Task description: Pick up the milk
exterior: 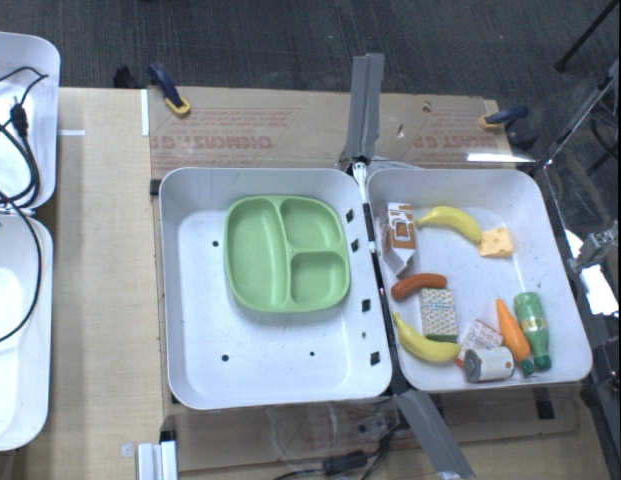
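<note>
Milk carton (399,236) lies tilted in right bin (550,218), at its left wall, touching sausage (418,286) below, banana (452,222) just beside. Green divided plate (287,253) sits in left bin (190,298). Gripper state: cannot tell.

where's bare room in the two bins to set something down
Left bin: bare floor all around the green plate, widest along the near edge. Right bin: a patch in the middle, between the cheese and the carrot. Its near edge is crowded with a banana, a can and a green bottle.
</note>
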`<state>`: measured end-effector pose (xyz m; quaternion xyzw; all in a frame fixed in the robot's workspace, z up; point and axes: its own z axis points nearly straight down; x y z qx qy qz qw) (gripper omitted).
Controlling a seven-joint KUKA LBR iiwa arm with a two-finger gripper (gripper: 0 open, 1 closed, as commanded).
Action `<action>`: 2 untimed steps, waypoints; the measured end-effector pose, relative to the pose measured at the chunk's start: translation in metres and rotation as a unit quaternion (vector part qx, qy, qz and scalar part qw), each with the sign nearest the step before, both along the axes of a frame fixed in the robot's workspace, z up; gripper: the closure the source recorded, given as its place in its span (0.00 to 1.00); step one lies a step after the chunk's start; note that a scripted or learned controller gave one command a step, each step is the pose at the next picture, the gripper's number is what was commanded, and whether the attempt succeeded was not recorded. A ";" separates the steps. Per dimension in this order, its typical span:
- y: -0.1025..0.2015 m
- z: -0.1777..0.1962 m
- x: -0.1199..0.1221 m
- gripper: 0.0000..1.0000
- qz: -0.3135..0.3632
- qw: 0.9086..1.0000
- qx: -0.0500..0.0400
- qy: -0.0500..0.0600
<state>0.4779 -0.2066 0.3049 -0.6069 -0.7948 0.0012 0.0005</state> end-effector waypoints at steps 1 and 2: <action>-0.010 0.084 0.038 1.00 -0.045 0.999 -0.001 -0.001; -0.016 0.039 0.000 1.00 -0.045 0.999 0.000 0.000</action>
